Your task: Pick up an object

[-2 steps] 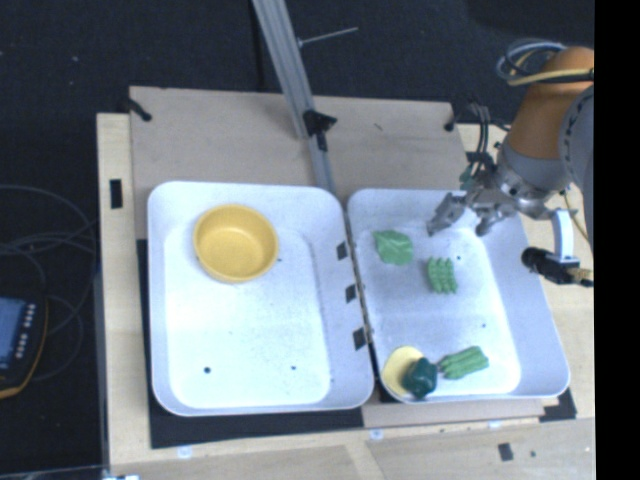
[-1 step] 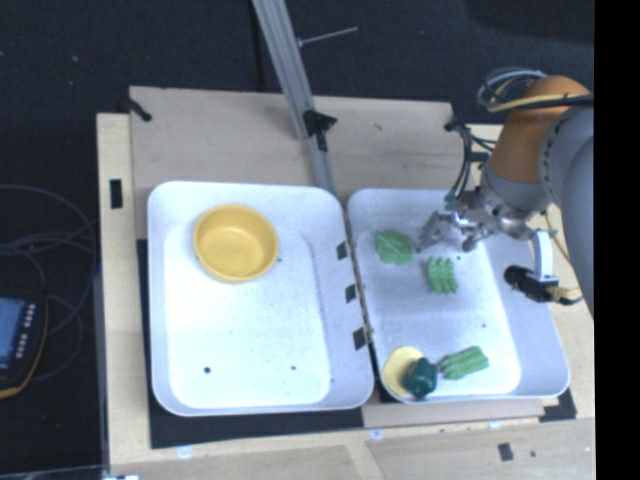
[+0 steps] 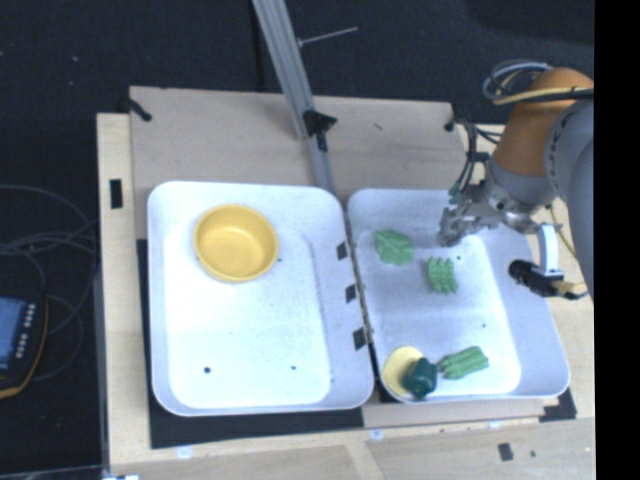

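In the camera view, the gripper (image 3: 452,230) hangs over the right bin (image 3: 520,363) near its far edge; whether it is spread cannot be told. A green ridged block (image 3: 441,274) lies just nearer, apart from it.

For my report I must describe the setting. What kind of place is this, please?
Probably a robotics lab test bench, not a home or a kitchen. A grey and orange robot arm reaches over two shallow white bins that hold small toy-like objects, such as a yellow bowl, on a plain bench.
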### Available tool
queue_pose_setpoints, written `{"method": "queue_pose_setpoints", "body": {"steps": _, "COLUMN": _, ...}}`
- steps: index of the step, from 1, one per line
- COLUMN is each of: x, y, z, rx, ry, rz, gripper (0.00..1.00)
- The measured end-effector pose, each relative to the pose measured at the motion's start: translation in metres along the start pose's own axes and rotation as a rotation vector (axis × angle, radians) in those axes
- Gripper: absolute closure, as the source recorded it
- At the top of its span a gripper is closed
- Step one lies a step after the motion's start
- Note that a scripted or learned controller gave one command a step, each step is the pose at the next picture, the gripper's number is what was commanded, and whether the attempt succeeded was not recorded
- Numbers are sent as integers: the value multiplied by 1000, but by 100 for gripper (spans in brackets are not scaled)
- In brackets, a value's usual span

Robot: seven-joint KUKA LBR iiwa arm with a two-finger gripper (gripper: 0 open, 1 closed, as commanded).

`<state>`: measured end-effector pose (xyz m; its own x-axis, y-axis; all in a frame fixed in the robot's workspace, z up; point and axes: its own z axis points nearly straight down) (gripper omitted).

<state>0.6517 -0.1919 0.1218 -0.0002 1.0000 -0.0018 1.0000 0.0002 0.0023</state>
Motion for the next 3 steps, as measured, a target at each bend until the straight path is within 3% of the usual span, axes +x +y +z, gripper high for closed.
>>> {"method": "queue_pose_setpoints", "body": {"steps": 3, "x": -24, "y": -2, "z": -159, "rx": -3, "ry": 0, "rz": 0, "gripper": 100}}
